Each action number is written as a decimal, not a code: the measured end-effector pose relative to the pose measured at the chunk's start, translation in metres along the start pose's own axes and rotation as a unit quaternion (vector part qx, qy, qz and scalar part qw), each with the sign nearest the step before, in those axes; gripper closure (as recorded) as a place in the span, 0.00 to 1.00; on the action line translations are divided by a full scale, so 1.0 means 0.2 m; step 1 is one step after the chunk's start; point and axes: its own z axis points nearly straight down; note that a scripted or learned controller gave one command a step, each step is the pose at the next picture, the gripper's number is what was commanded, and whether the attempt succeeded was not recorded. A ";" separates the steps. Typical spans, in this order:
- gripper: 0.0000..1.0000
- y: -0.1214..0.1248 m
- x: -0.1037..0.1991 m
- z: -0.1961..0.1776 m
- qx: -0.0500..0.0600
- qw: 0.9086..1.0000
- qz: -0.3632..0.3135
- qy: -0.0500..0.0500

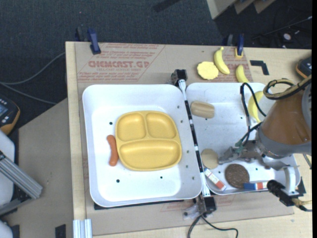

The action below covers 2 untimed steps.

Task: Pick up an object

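Dark carpet, tan bench [124,63] — two white bins [99,133]

Tan bench [124,63] bearing two white bins [99,182], two bananas [221,61] and a yellow disc [207,70].

Single fixed camera above bench [124,63], slanted down over both bins [99,182].

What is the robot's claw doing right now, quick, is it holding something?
Gripper: low in the right bin, near the brown disc; whether it is open, shut or holding anything cannot be told.
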 end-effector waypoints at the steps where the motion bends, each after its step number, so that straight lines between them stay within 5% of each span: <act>1: 0.00 0.50 -0.38 -0.65 -0.013 1.000 -0.002 -0.006; 2: 0.00 0.66 -0.19 -0.26 0.000 1.000 -0.004 0.001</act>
